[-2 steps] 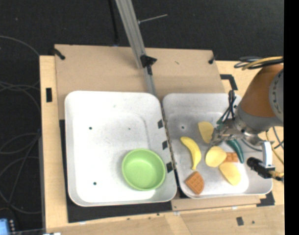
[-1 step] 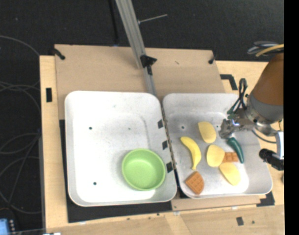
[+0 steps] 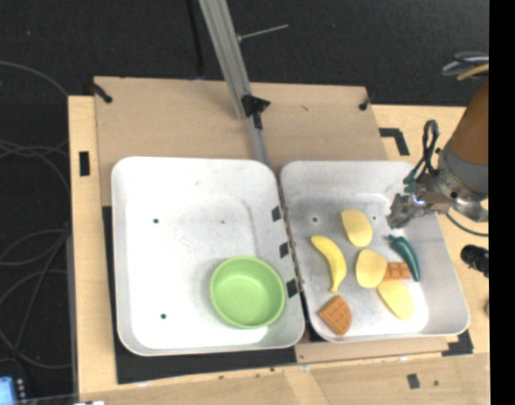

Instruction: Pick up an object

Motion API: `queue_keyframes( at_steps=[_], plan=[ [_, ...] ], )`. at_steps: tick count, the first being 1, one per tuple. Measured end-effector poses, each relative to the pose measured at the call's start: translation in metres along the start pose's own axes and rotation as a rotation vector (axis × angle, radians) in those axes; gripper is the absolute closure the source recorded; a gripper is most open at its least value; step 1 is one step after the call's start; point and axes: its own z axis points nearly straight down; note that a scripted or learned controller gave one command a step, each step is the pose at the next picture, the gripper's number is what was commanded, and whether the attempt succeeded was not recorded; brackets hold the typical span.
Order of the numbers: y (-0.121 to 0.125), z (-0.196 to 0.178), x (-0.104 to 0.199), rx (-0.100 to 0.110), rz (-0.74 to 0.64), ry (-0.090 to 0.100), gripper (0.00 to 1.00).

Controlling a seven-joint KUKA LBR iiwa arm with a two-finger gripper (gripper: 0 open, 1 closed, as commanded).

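Dark floor with loose cables surrounds my desk (image 3: 181, 116), which carries two white bins; the left bin (image 3: 156, 192) holds a green bowl (image 3: 247, 290); the right bin (image 3: 325, 184) holds a banana (image 3: 328, 260), yellow pieces, a waffle-like piece (image 3: 335, 314) and a green pepper (image 3: 404, 255); my pincer (image 3: 401, 211) hangs just above the pepper's upper end, and I cannot tell its state from here; I judge the pepper the likeliest target; I would lower straight, centred across its narrow width, clear of the bin wall.
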Motion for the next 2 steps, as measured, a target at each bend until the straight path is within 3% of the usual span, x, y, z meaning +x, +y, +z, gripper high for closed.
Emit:
queue_keyframes(
  at_steps=[2],
  plan=[
    [0.002,0.003,0.108,0.001,-0.005,0.002,1.00]
  ],
)
